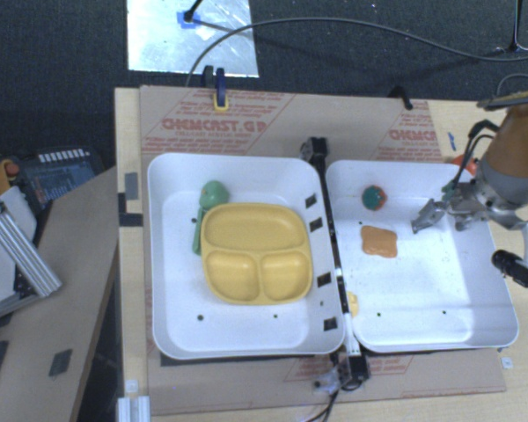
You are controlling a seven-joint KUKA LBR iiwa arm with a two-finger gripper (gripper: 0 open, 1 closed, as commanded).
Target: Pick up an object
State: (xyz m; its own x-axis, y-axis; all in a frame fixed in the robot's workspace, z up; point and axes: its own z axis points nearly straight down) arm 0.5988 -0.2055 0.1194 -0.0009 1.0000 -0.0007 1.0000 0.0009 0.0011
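Note:
In the right bin (422, 323) lie a small green and red ball (373, 198) near the back left and a flat orange piece (379, 241) just in front of it. My gripper (442, 219) hangs over the right bin's back right part, to the right of both objects and apart from them. Its two fingers are spread open with nothing between them. The left bin (172, 323) holds a yellow divided tray (251, 253) and a green spoon-like object (211, 197) at the tray's back left corner.
The grey arm with its orange band (519, 148) comes in from the right over the right bin's edge. A black divider with clips (327, 253) runs between the bins. A small yellow bit (353, 303) lies at the right bin's left edge.

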